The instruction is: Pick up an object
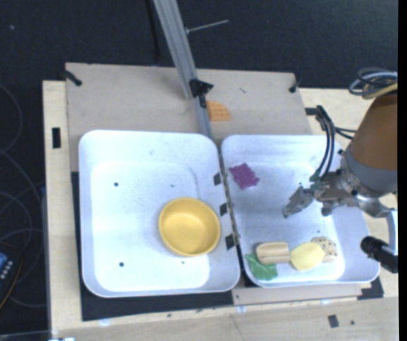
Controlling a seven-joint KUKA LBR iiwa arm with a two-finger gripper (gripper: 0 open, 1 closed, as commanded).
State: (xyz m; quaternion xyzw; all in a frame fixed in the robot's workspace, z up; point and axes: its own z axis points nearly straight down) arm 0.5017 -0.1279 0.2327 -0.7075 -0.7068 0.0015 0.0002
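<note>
The gripper [297,201] is seen above the right bin [274,155], its fingers spread slightly, with nothing between them and nothing touched. Along the bin's near wall a tan block [272,252] lies with its long axis left to right, touching a yellow lump [307,256]. A purple piece [244,175] lies farther back. A yellow bowl [189,226] sits upright in the left bin [118,162].
</note>
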